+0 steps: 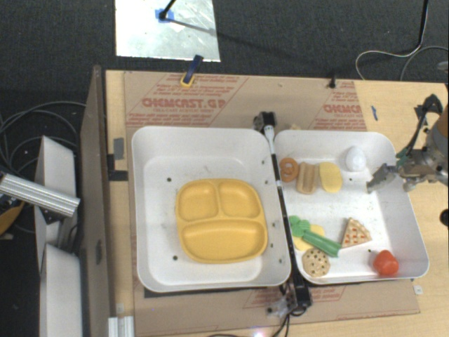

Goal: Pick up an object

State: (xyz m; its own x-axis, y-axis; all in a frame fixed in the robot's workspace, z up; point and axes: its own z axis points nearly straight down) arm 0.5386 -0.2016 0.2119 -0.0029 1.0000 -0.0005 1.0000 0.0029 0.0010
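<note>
The right bin (pixel 403 209) holds toy food. A brown ring donut (pixel 288 168), a tan bread piece (pixel 306 177) and a yellow oval piece (pixel 330 177) lie in a row at its back. A white egg (pixel 356 159) rests near the back right. Toward the front are a pizza slice (pixel 355 233), a green vegetable (pixel 314 236) over a yellow piece, a chocolate-chip cookie (pixel 316 262) and a red tomato (pixel 384 262). My gripper (pixel 379 177) reaches in over the bin's right rim, just right of and below the egg, with nothing seen in it.
The left bin (pixel 158 156) holds a yellow divided plate (pixel 221 220). A black divider clip (pixel 266 123) sits between the bins at the back. Cardboard covers the bench. A metal sheet (pixel 167 20) lies on the dark floor behind.
</note>
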